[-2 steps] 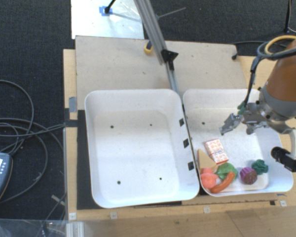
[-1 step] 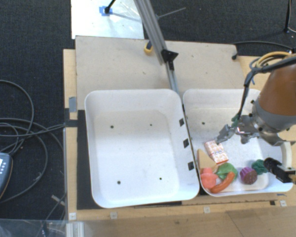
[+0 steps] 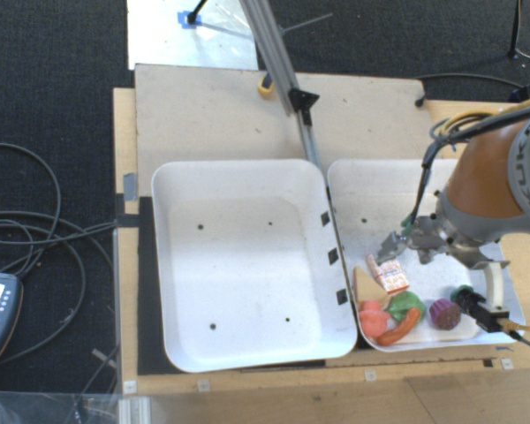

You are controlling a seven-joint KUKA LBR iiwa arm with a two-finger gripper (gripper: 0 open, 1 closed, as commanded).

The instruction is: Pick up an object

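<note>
In the camera view the arm (image 3: 490, 179) reaches in from the right and bends down over the right bin (image 3: 371, 193). Its claw (image 3: 391, 253) hangs low above the bin's near half. I cannot tell whether the claw is spread or pressed together, because its tip is small and blurs into the things under it.

Just beneath the claw lies a small red and white box (image 3: 391, 277), close enough that it may be touching, though the view does not settle that. The box looks to be resting among the other things rather than lifted. A tan wedge (image 3: 364, 283) sits just beside it on the left.

Nearer the front rim is a tight cluster:
- a red round thing (image 3: 371, 313)
- a green thing (image 3: 406, 304)
- an orange carrot (image 3: 400, 327) lying slantwise under the green thing
- a purple ball (image 3: 443, 313), a little apart to the right

The left bin (image 3: 238, 254) stands just beside the right one on the bench (image 3: 203, 113).

As for progress, the approach seems done. The claw is down in the bin and placed over the pile, and the box is the likeliest target. The pick itself cannot be counted as made, since nothing is plainly caught in the claw or raised off the bin floor. What is left, as I judge it, is a sure hold on the box or one of its neighbours and then a clean lift. With the things packed so closely, the claw could nudge the wedge or come away with nothing.
</note>
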